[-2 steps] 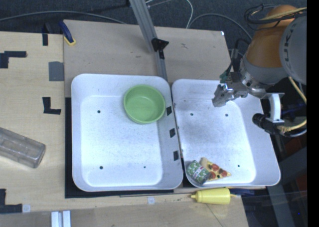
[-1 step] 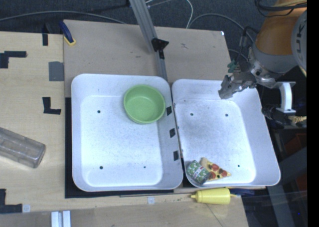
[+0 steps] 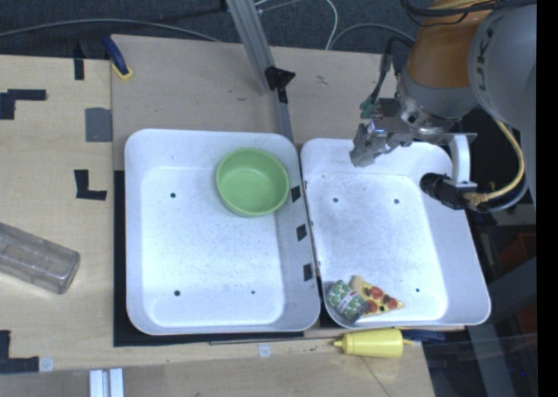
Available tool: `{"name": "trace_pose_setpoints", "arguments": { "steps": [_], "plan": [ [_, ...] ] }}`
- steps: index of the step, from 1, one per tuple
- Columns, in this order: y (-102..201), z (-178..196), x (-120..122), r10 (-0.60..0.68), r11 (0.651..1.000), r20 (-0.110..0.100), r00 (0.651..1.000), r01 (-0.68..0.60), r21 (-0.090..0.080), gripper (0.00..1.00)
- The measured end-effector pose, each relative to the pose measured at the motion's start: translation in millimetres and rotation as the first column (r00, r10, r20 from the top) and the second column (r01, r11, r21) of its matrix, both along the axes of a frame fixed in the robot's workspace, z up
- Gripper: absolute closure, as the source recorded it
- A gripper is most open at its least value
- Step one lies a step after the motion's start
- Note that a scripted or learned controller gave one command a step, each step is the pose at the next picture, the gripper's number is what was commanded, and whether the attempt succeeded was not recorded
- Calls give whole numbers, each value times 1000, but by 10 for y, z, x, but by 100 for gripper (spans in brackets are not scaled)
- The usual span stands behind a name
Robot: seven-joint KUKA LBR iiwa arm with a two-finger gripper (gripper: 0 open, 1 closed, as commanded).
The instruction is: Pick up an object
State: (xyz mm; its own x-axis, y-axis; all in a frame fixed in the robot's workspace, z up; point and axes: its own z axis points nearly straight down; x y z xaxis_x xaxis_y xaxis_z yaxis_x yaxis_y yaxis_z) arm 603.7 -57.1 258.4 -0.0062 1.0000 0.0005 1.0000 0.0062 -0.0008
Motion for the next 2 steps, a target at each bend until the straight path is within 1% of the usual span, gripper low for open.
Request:
{"name": "trace_pose_setpoints", "arguments": {
  "steps": [1,2],
  "plan": [
    [572,17,105,1,1000,0,1000,-1,1,100],
    [1005,-90,162,-1,1000,-1,1000,1,0,100]
  ]
}}
